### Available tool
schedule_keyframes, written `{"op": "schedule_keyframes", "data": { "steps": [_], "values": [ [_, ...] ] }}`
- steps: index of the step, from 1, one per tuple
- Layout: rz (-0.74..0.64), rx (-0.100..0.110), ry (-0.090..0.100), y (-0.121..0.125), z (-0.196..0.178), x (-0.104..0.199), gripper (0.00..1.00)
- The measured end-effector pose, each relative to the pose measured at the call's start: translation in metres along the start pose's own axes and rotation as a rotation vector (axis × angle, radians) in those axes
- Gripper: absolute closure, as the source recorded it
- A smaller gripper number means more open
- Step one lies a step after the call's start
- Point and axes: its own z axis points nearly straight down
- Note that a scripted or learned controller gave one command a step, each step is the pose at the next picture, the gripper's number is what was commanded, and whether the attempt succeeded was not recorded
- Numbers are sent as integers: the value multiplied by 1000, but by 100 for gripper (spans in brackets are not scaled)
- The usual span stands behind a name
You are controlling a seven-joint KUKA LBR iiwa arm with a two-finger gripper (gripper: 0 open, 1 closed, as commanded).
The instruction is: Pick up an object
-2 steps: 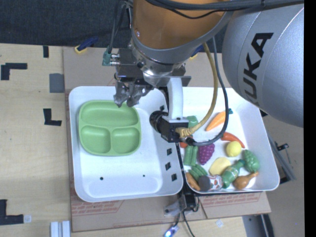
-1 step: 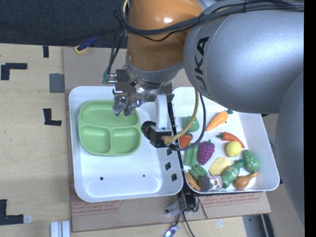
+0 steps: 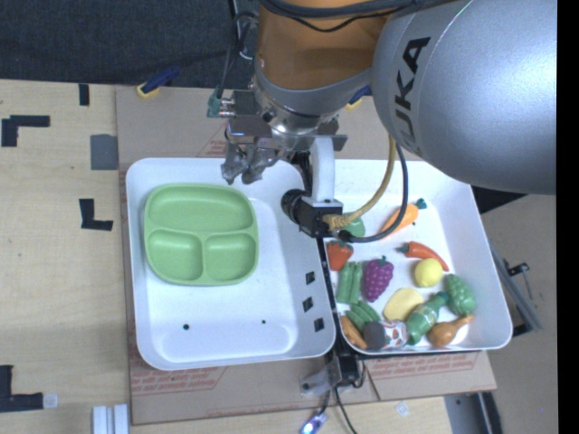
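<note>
Read only part of one brand name, the black letters "KU", running vertically down the grey shell of the arm; found no other legible text anywhere.

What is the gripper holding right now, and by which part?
Nothing can be seen between the fingers of the gripper; it hangs over the left bin, just above the green plate.

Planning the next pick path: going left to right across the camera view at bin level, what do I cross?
Green divided plate in the left bin → green pea pod → purple grapes → yellow lemon → broccoli by the right bin's outer wall.
</note>
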Motion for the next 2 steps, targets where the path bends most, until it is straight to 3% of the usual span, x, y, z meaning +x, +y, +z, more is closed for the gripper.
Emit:
{"op": "schedule_keyframes", "data": {
  "steps": [1,2],
  "values": [
    [1,8,-2,-56,11,-42,100],
    [1,7,-2,-67,23,-74,100]
  ]
}}
